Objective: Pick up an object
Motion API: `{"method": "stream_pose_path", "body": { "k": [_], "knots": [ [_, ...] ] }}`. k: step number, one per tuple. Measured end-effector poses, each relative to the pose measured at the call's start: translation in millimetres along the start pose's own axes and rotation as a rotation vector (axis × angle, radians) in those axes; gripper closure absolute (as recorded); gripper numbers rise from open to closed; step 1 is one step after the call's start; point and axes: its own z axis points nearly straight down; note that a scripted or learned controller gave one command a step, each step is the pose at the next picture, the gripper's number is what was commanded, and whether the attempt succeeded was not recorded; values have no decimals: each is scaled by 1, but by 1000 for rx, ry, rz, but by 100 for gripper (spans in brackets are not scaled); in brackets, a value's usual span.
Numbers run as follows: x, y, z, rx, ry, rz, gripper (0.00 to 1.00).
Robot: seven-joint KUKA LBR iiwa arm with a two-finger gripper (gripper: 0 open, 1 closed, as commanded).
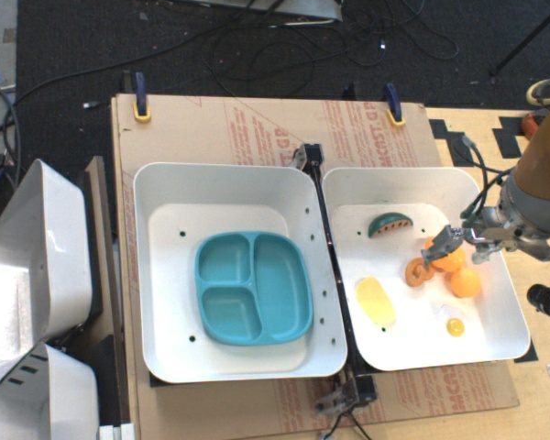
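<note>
The small round orange fruit pieces (451, 266) sit clustered in the right white bin (495, 337), directly under and just left of my gripper (447, 243) (whether spread or pinching, I cannot tell).

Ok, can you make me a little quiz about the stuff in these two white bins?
1. True or false: the teal plastic divided plate lies in the left white bin.
2. Which is nearest the gripper? A) pale yellow oval piece B) orange round fruits C) green watermelon-slice toy
3. Fill in: the small yellow ball lies in the ___ white bin.

Key: 1 true; 2 B; 3 right.
</note>
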Motion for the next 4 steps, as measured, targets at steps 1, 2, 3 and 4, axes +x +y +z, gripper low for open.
{"method": "stream_pose_path", "body": {
  "k": [1,2,3,4],
  "knots": [
    [-2,3,63,3,1,3,0],
    [-1,3,116,3,2,3,0],
    [-2,4,103,-1,0,3,100],
    [0,12,57,-5,-2,-2,100]
  ]
}}
